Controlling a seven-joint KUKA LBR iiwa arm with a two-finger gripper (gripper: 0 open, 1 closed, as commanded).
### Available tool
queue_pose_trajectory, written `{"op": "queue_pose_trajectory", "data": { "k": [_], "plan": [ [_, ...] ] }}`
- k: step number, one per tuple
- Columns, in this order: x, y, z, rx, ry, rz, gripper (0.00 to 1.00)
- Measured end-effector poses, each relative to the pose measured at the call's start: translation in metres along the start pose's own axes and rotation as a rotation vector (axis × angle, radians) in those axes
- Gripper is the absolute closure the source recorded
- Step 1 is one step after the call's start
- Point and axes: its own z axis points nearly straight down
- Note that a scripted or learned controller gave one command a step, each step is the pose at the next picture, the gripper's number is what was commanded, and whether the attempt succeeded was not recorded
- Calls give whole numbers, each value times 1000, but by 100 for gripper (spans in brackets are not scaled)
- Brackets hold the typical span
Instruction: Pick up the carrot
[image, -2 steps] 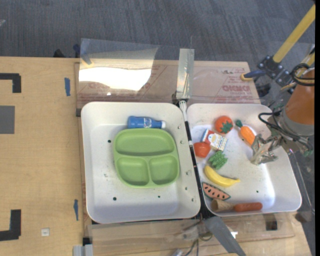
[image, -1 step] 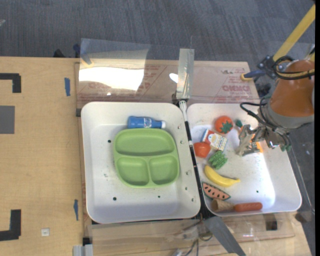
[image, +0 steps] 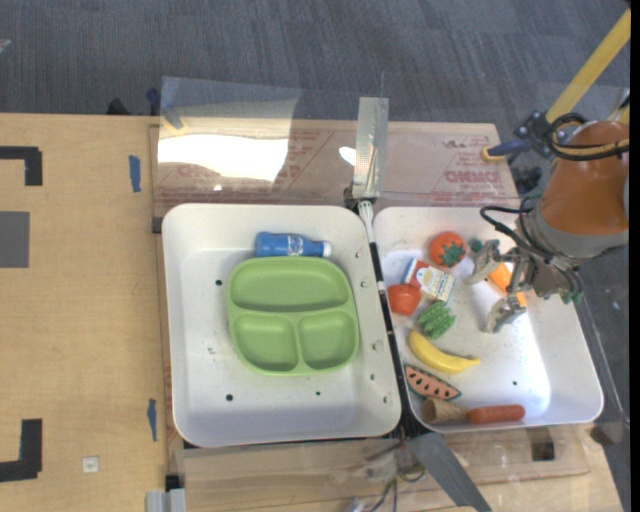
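The claw (image: 506, 291) is seen low over the right bin (image: 560, 395), at the right of the frame, below the arm's orange band. An orange piece, taken to be the carrot (image: 503, 276), is seen between its two fingers, near the bin's upper right part. The claw is therefore judged to be clenched on the carrot, though the view is small and the contact itself is not sharply shown. Whether the carrot is clear of the bin floor cannot be told from this slant.

The approach and the closing are judged to be done, or very nearly so. What is left is the lift: the carrot must be carried up and clear of the bin before the task can be counted as finished.

To the left of the claw, other things are crowded in the same bin: a tomato (image: 446, 248) at the top, a small carton (image: 435, 284) below it, a red piece (image: 404, 298) by the divider, broccoli (image: 435, 320), a banana (image: 442, 353), a melon slice (image: 430, 384) and a sausage (image: 493, 413) along the lower edge. None of these is touched by the claw.

In the left bin (image: 190, 400) a green tray (image: 293, 315) is set, with a blue bottle (image: 291, 245) lying just above it.
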Motion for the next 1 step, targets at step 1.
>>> {"op": "queue_pose_trajectory", "data": {
  "k": [1],
  "plan": [
    [-5,0,-14,3,-15,-1,100]
  ]
}}
